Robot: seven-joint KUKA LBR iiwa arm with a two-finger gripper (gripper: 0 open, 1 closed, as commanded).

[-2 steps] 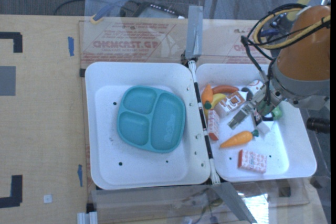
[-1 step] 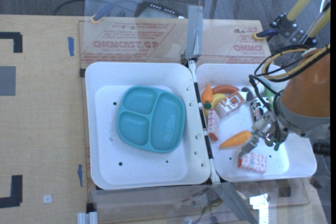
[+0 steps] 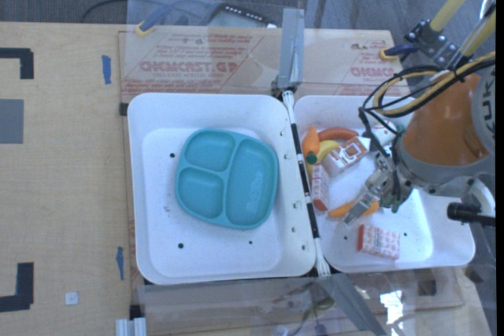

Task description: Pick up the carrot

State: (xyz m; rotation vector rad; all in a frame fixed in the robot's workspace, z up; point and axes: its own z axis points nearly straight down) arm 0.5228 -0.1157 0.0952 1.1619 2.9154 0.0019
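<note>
The gripper (image 3: pixel 364 208) is hovering right at the carrot (image 3: pixel 344 209) in the right bin (image 3: pixel 453 248) — grip state unclear, so nothing is lifted yet.

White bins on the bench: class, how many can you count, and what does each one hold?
2. The left bin holds a blue divided plate. The right bin holds a clutter of small items, with the gripper over them.

The arm (image 3: pixel 453 130) is running off the right edge and covering part of the right bin (image 3: pixel 453 244). The gripper (image 3: pixel 364 208) is hiding part of the carrot (image 3: pixel 340 210); its finger gap is too small to read.
</note>
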